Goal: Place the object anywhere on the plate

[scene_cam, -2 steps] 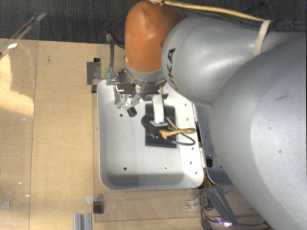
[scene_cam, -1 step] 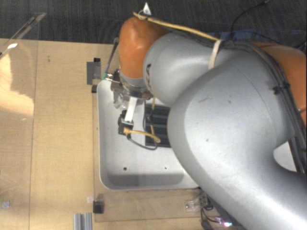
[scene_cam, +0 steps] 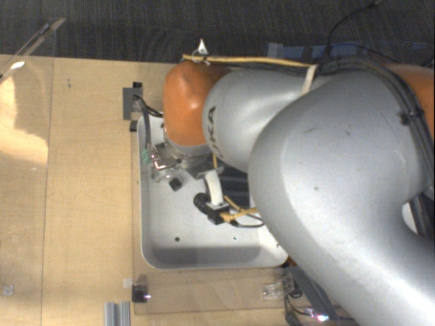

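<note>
A pale wooden surface (scene_cam: 75, 202) meets dark carpeted floor (scene_cam: 170, 12) along its far edge. 1 white bin (scene_cam: 204, 253) sits on the surface, its right side covered by the grey arm (scene_cam: 340, 182) with its orange band (scene_cam: 187, 104). The claw (scene_cam: 163, 165) hangs over the bin's left wall; its state cannot be told. The object and plate cannot be made out

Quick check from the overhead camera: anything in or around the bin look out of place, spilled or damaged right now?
Nothing looks spilled or broken. The grey arm covers most of the white bin, and its gripper hangs low near the bin's left wall, partly hidden. The bare bin floor shows just one small dark speck.
</note>
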`<state>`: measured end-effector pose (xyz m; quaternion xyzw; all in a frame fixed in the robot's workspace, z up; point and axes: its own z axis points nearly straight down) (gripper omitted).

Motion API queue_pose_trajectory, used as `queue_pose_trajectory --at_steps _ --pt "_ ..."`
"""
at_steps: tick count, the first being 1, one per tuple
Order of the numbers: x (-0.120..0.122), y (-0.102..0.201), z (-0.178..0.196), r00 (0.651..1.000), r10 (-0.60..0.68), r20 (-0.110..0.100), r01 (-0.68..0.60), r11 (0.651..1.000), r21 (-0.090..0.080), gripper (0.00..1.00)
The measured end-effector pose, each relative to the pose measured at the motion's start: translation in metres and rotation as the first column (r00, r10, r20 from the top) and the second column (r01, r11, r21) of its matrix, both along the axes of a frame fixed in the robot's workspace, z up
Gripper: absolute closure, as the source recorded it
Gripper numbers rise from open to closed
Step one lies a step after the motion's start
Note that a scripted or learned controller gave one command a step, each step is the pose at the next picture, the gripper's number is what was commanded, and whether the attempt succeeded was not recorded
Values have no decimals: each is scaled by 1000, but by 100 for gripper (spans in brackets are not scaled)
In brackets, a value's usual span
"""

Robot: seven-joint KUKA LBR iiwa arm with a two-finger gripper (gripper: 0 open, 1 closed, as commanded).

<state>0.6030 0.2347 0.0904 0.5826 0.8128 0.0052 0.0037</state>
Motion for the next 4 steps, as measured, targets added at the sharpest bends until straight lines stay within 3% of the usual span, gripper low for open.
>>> queue_pose_trajectory --at_steps 1,2,3,4 --pt "60 -16 -1 978 203 -41 -204 979 -6 100" --pt "67 -10 121 904 427 -1 -427 904 -5 100" --pt "61 -6 75 647 762 -5 -762 647 -7 100" --pt "58 -1 49 845 534 -7 -534 845 -6 100"
